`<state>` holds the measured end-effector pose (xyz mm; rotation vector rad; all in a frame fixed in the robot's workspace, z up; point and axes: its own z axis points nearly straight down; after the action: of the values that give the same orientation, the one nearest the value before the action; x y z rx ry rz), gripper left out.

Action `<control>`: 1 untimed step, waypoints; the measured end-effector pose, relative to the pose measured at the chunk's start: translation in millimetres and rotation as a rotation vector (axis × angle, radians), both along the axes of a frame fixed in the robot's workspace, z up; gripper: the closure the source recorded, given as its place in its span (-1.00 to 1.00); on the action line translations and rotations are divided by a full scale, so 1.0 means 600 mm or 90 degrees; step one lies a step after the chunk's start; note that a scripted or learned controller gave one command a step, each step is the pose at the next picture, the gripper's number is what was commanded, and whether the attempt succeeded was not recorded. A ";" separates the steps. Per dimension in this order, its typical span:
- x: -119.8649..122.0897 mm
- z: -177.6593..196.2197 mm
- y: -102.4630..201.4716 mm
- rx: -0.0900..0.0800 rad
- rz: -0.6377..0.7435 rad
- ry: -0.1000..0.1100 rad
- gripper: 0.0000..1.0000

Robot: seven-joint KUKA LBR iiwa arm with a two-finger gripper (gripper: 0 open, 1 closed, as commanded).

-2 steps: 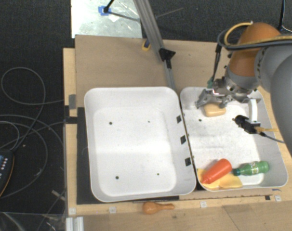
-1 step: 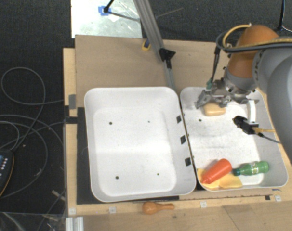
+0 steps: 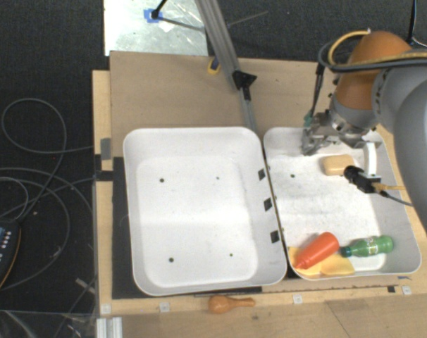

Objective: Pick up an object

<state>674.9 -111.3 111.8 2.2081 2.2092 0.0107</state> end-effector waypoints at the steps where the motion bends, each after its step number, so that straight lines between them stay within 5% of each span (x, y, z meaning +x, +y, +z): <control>1: -0.009 0.081 0.004 0.005 0.000 0.007 1.00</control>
<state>669.2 -108.7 160.2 2.2179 2.2177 0.0066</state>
